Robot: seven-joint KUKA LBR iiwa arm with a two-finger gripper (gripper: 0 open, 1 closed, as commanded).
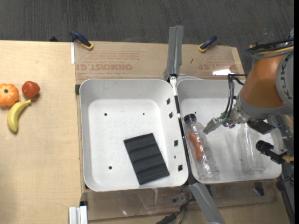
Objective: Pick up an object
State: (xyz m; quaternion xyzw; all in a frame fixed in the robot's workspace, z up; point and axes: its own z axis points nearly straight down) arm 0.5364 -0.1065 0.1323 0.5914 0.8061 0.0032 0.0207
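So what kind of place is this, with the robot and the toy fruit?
Probably a robot lab or test bench, not a kitchen. A grey and orange robot arm reaches over two white bins holding test objects like a black ridged block and a clear bottle. Clamps pin down the cardboard.

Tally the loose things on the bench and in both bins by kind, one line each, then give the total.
Clear plastic bottles: 2, one with an orange item inside and one plain, both in the right bin
Black ridged blocks: 1, in the left bin
Bananas: 1
Orange fruits: 1
Red fruits: 1
Total: 6
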